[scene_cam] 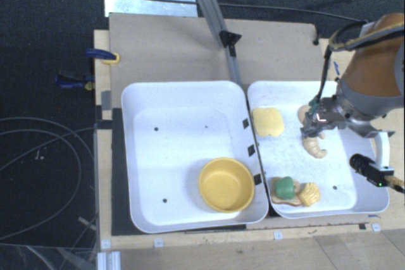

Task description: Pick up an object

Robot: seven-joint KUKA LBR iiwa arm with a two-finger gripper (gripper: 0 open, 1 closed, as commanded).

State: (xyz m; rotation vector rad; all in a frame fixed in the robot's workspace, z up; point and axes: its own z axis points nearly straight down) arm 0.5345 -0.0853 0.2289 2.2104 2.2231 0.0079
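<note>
We are lowering the gripper [314,125], finger state unclear, squarely onto the croissant [314,146] in the right bin [278,93].

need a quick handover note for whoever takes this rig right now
Claw: low in the right bin, just above the croissant-like piece; finger state cannot be told, no grasp confirmed.
Right bin also holds a pale yellow piece near the divider and a green and yellow toy cluster at the front.
Left bin: yellow bowl.
Done: approach. Left: grasp and lift an object.
</note>
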